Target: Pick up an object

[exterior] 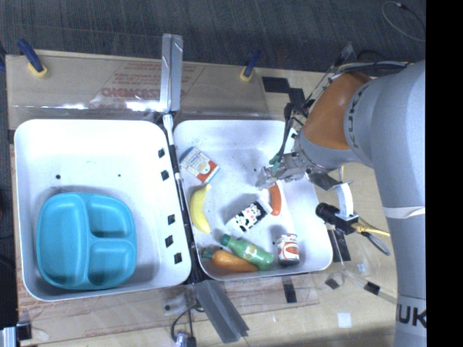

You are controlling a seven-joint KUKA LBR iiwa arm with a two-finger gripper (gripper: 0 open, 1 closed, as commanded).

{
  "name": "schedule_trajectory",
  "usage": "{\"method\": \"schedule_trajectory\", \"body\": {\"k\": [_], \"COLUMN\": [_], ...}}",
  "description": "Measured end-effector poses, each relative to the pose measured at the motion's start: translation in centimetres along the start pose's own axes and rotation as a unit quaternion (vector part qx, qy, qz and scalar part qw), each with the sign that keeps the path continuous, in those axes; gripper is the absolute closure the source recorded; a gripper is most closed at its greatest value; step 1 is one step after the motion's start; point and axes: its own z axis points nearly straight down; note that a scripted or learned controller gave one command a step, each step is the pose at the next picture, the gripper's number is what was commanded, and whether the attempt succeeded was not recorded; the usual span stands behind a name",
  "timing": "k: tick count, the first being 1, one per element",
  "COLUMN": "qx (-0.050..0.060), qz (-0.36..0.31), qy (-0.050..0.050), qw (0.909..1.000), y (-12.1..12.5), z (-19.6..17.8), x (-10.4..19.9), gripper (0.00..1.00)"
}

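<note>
The nearest candidate for a pick is the red-orange sausage (275, 198), lying in the right part of the right bin (239, 132), a little right of the frame's centre, its upper end just below the tool (278, 169). The tool hangs low over the bin floor at the sausage's top end, at or very near it; nothing is seen between its parts, and whether it stands wide or narrow I cannot tell. Its low, close position suggests a descent aimed at the sausage. Left of the sausage lies a black-and-white carton (249, 216), then a banana (199, 210) by the divider; below are a green bottle (248, 249), a carrot (226, 261) and a small can (288, 249). A small red-and-white box (198, 165) sits higher left. The left bin holds a blue divided tray (87, 238).
</note>
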Motion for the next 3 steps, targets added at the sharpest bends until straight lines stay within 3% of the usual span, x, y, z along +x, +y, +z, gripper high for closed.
{"method": "schedule_trajectory", "body": {"k": [1,2,3], "qx": [0.0,0.002,0.002], "qz": [0.0,-0.023,0.035], "qy": [0.0,0.001,0.001], "qw": [1.0,0.9997,0.9994], "y": [0.0,-2.6,0.9], "z": [0.0,1.2,0.4], "x": [0.0,0.4,-0.2], "gripper": [0.0,0.0,0.0]}}
